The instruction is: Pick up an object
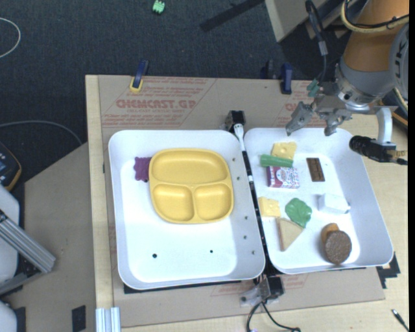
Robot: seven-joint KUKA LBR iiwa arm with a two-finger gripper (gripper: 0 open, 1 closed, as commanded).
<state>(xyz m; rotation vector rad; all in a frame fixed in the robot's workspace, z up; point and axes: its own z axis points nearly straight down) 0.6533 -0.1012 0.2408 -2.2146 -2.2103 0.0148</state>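
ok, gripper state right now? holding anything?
Gripper: open, fingers spread, holding nothing, up over the back edge of the right bin.

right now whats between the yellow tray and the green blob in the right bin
In the camera view, the two bins' touching rims and a small yellow cheese block lie between the yellow tray and the green blob.

A cardboard sheet printed in red letters covers the counter. Two clamps grip its far edge, one with a yellow jaw and one blue. Dark carpet lies beyond, with a small green scrap on it. An aluminium rail slants at the left edge. Cables trail at the near edge.
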